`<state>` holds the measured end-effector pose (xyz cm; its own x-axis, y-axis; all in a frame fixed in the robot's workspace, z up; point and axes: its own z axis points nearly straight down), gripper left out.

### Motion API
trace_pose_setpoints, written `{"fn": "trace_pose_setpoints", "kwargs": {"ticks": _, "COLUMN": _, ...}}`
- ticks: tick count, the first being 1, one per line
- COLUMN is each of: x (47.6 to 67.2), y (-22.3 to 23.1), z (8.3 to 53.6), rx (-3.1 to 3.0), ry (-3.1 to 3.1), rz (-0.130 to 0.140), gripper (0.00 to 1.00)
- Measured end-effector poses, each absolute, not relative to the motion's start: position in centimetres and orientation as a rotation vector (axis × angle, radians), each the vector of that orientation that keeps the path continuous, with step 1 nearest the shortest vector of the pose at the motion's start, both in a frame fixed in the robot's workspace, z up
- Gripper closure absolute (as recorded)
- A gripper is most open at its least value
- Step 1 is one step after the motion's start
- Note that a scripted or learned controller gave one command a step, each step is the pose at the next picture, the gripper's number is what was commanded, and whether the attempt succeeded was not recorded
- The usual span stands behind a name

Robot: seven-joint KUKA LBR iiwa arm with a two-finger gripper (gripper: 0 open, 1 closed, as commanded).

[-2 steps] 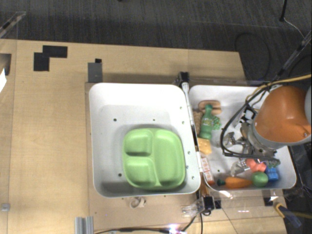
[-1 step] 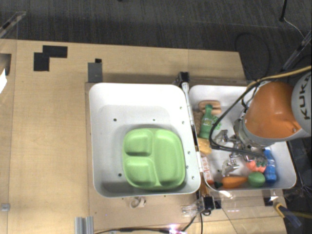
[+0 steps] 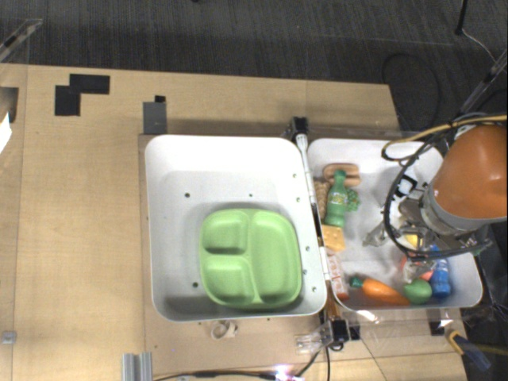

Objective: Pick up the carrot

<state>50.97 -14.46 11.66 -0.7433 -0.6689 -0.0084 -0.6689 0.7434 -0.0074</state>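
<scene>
Carrot (image 3: 379, 291): lay just below-left of the claw, on right bin (image 3: 373, 153) floor by its near wall.
Claw (image 3: 414, 254): hung above the bin; grip state impossible to tell.

Glossy plastic carrot (image 3: 381, 291) — matt wooden bench (image 3: 79, 236).

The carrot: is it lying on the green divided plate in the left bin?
No. The carrot lies at the near edge of the right bin, while the green plate sits in the left bin.
</scene>
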Motion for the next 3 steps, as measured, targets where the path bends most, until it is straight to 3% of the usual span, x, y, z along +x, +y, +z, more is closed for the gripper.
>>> {"fn": "trace_pose_setpoints", "kwargs": {"ticks": 1, "x": 51.0, "y": -9.3, "z": 9.1, "rx": -0.955, "ry": 2.973, "rz": -0.017, "gripper": 0.00}}
{"fn": "trace_pose_setpoints", "kwargs": {"ticks": 2, "x": 51.7, "y": -9.2, "z": 9.0, "rx": -0.410, "ry": 3.101, "rz": -0.010, "gripper": 0.00}}
{"fn": "trace_pose_setpoints", "kwargs": {"ticks": 3, "x": 52.4, "y": -15.0, "z": 9.9, "rx": -1.416, "ry": 2.792, "rz": -0.008, "gripper": 0.00}}
